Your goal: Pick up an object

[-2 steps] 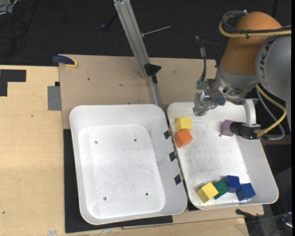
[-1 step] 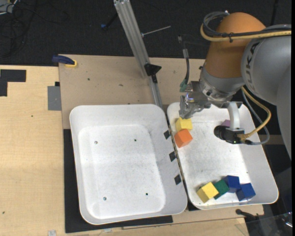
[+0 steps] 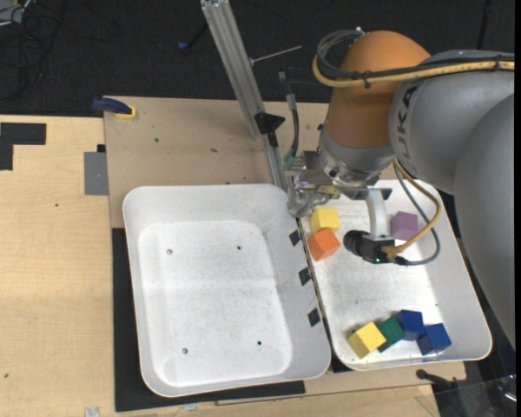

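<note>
the gripper (image 3: 306, 200) sits low over the near-left corner region of the right bin (image 3: 469, 341), close to the wall that divides it from the left bin (image 3: 156, 372), and whether it is parted or clenched cannot be told, because the metal at the end of the wrist is small, blurred and partly lost against the white rim. just beside it, toward the camera, lie a yellow block (image 3: 325, 219) and an orange block (image 3: 323, 243), touching or nearly touching each other; nothing shows between the tool's tips, so no object can be called held. judged from this, the step in hand is the approach or descent onto a target, most likely the yellow block, and the pick is not yet made. the next move would call for settling straight down around one block without nudging its neighbour, closing firmly, then lifting clear of the bin wall. further out, a purple block (image 3: 405, 224) rests near the far right side, and a cluster of a yellow block (image 3: 366, 338), a green block (image 3: 391, 331) and two blue blocks (image 3: 422, 331) lies at the near edge. the big grey arm (image 3: 469, 137) with its orange band hides part of the bin's far side, and a dark cable fitting (image 3: 365, 246) crosses the floor, so anything under them is unknown.
</note>
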`<control>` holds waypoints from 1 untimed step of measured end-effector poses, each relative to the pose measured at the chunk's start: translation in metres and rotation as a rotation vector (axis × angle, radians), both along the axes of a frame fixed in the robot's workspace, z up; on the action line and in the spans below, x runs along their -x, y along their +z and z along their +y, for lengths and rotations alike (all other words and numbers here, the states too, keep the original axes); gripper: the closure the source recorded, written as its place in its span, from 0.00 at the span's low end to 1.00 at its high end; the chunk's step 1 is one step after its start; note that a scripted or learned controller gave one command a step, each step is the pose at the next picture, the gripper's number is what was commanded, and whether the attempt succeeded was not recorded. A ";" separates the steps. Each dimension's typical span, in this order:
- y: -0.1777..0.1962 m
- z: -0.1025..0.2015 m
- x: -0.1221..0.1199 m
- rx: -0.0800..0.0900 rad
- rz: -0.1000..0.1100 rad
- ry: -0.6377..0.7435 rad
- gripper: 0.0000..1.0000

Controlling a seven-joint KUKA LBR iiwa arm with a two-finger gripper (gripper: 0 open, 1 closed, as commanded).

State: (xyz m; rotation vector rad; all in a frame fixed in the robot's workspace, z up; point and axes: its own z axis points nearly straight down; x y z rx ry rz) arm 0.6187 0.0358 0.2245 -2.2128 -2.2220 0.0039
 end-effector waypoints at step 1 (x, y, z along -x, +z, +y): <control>0.010 0.060 0.006 0.000 -0.004 0.001 1.00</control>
